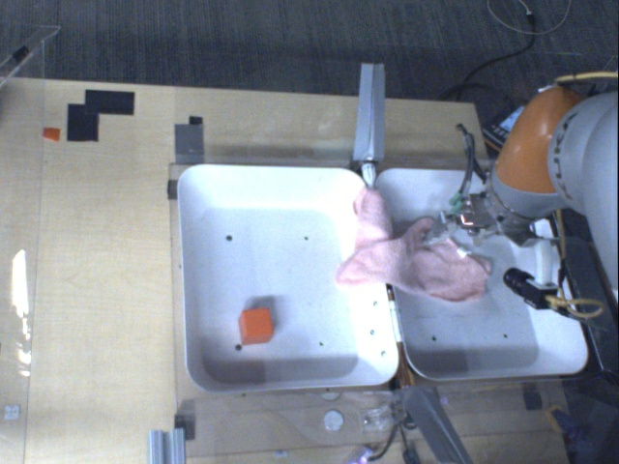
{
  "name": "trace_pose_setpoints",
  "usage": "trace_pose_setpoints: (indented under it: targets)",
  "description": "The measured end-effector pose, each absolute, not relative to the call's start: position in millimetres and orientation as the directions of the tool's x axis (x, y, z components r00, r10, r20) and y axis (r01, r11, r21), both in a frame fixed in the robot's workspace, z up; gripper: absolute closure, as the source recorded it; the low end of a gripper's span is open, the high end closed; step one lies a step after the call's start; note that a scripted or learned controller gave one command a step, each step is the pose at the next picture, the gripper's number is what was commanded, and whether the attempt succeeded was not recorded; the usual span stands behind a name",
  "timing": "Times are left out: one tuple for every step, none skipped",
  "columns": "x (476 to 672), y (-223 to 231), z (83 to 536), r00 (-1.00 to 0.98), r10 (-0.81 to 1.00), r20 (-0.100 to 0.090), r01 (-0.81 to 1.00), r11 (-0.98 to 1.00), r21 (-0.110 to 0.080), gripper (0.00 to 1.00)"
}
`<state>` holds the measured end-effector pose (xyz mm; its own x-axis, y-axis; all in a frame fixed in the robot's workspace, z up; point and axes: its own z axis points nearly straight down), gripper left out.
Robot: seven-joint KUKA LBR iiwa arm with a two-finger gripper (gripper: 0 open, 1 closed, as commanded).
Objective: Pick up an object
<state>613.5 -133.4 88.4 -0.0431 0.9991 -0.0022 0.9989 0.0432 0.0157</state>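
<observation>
Cloth [416,257] just below pincer [462,228]

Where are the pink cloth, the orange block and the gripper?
pink cloth [440,269]: camera view, middle of its bunched part in the right bin.
orange block [256,326]: camera view, its top face.
gripper [464,222]: camera view, over the cloth's upper edge.

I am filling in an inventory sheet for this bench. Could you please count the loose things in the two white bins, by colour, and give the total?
Orange: 1, the small orange block, in the left bin.
Pink: 1, the pink cloth, draped over the divide between the left bin and the right bin, under the gripper.
Total: 2
</observation>
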Motion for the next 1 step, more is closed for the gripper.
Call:
trace_pose_setpoints:
  targets:
    - [630.6, -90.7, 89.0, -0.197, 0.98, -0.005, 0.98, 0.197, 0.015, 0.0]
